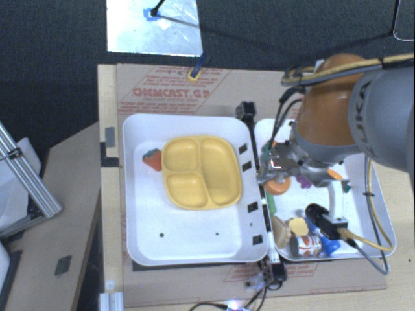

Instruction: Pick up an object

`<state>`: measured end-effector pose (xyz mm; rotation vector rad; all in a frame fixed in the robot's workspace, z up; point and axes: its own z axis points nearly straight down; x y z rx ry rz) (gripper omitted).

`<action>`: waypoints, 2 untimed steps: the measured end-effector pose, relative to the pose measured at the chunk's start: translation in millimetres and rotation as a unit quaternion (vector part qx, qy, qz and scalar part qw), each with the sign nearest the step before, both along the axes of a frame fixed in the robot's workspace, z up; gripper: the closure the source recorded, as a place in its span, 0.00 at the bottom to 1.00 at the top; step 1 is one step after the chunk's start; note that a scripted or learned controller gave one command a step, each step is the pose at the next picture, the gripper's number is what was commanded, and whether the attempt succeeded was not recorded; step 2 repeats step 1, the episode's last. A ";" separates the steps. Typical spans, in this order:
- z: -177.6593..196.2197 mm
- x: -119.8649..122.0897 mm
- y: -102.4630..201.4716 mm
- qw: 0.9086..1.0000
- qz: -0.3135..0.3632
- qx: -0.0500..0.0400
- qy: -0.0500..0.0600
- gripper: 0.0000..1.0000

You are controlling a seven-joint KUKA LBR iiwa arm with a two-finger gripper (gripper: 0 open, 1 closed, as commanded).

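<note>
Hovering claw (pixel 280 173) over orange disc (pixel 279 186)

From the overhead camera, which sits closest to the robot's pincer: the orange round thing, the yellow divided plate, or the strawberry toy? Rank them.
1. Orange round thing, right bin, just below the pincer.
2. Yellow divided plate, middle of the left bin.
3. Strawberry toy, at the plate's far left edge.

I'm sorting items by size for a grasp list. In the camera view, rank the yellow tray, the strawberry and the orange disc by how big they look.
1. Yellow tray, by far.
2 and 3. Strawberry and orange disc look alike; the arm hides part of the disc, so I won't rank them.
</note>
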<state>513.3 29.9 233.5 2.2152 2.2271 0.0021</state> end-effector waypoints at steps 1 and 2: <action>0.2 2.7 1.8 1.000 0.000 0.000 0.000 1.00; 0.2 2.7 1.8 1.000 0.000 0.000 0.000 1.00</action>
